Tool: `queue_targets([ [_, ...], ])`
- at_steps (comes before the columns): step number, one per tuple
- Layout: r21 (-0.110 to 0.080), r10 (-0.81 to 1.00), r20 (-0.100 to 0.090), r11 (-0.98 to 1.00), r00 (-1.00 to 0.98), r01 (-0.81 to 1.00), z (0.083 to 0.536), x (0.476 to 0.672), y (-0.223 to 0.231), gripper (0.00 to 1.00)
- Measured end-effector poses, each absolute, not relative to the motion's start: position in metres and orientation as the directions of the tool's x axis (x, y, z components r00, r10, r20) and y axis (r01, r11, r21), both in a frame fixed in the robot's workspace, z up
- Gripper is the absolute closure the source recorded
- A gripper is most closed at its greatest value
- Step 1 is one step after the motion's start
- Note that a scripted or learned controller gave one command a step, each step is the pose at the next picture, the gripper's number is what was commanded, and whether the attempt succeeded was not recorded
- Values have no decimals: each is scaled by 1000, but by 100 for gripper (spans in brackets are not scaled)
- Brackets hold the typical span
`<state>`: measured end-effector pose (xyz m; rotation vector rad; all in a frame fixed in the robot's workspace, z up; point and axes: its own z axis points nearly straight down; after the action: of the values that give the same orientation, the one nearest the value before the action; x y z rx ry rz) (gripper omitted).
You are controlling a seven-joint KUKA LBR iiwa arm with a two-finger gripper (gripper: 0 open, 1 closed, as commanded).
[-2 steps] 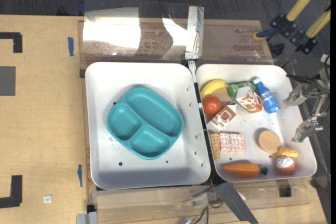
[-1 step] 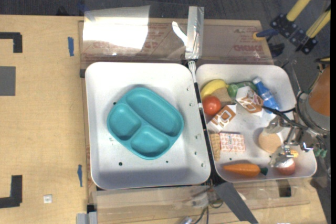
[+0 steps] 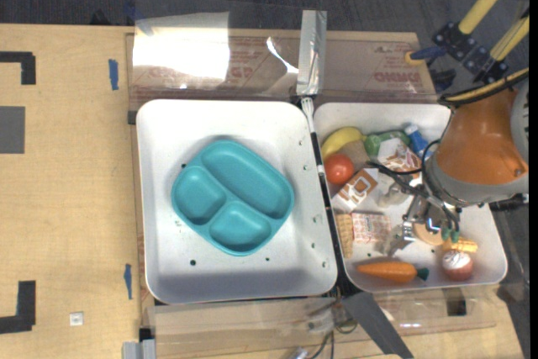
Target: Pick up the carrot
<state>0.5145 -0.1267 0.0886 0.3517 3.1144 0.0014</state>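
The carrot, orange with a green stub at its right end, lies flat along the front wall of the right bin. My gripper hangs below the orange wrist band over the middle of that bin, a little behind and to the right of the carrot. It sits above a clutter of toy food. Nothing shows it touching the carrot.
The right bin also holds a yellow banana, a red tomato, small snack packets, a green and a blue item at the back, and a red-and-white round piece. A teal divided plate lies in the left bin.
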Motion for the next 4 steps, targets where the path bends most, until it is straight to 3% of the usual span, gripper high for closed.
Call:
queue_targets([
  [1, -3, -83, -9, 997, -997, -83, 88, 559, -178, 0],
  [2, -3, -84, -6, 996, -996, -84, 88, 532, -215, 0],
  [3, -5, -88, -13, 996, -996, -87, 100, 535, -214, 100],
  [4, -5, -57, -14, 998, -998, -57, 188, 527, -211, 100],
])
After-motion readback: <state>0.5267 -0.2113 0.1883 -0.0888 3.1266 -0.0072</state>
